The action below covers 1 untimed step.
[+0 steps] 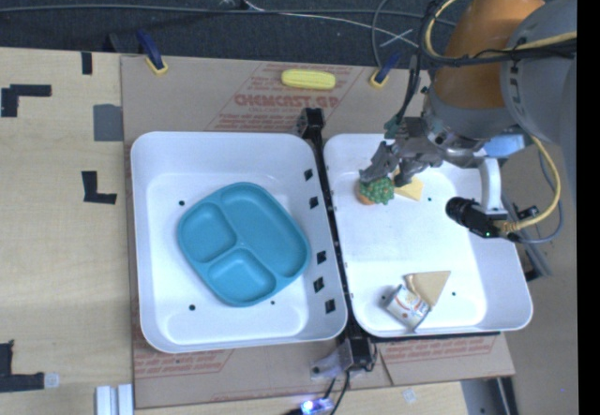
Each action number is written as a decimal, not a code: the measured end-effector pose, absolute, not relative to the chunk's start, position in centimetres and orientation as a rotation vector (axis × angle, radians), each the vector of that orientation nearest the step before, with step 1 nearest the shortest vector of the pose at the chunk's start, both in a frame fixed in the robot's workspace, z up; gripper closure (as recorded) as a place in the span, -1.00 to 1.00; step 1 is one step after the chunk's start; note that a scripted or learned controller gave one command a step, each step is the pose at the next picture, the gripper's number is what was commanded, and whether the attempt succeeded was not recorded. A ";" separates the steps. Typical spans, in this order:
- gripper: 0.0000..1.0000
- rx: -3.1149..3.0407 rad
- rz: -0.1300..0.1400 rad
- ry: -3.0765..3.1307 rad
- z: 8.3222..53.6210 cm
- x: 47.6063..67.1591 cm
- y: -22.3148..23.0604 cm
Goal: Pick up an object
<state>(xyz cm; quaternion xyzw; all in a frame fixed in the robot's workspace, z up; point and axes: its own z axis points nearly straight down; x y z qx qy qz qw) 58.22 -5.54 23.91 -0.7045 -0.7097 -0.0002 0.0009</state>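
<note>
While hovering at the right bin's [506, 310] 11 o'clock, gripper [392, 170] targets the broccoli piece [377, 190]. Finger state: can't tell. Likely chosen since it sits clear of walls.

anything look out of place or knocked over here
One thing: a yellow banana-like piece lies on the cardboard behind the bins, outside both. In the right bin, a small can lies tipped on its side near the front.

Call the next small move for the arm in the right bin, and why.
Probably a short straight descent onto the green toy, then close. The tool sits right above it at the far end of the right bin, with a yellow wedge just beside it, so a vertical drop looks less likely to nudge either away. How high the tool hangs is unclear.
</note>
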 end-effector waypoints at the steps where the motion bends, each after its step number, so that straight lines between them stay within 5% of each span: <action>1: 1.00 -2.213 0.000 -2.229 23.5 60.6 0.0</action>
